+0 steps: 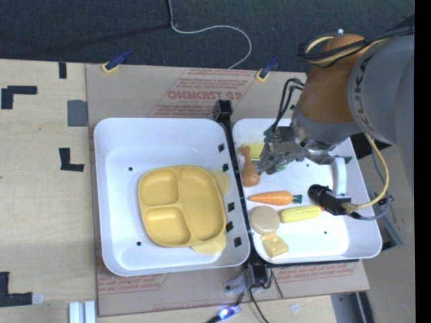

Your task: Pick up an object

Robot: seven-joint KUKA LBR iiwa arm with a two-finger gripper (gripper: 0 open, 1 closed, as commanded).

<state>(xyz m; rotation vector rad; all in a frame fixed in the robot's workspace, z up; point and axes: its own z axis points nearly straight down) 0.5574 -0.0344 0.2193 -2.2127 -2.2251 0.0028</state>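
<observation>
Grey and orange, the arm (350, 86) reaches in from the right over the right bin (363, 247) on the bench (40, 180). Its pincer (273, 159) hangs low at that bin's far left, just beside a brown toy (250, 170) lying against the divider; whether it is clenched or released I cannot tell. Nearer lie a carrot (271, 198), a corn cob (300, 214), a round tan piece (264, 219) and a pale cheese wedge (275, 245). The left bin (114, 147) holds a yellow divided tray (180, 204).
</observation>
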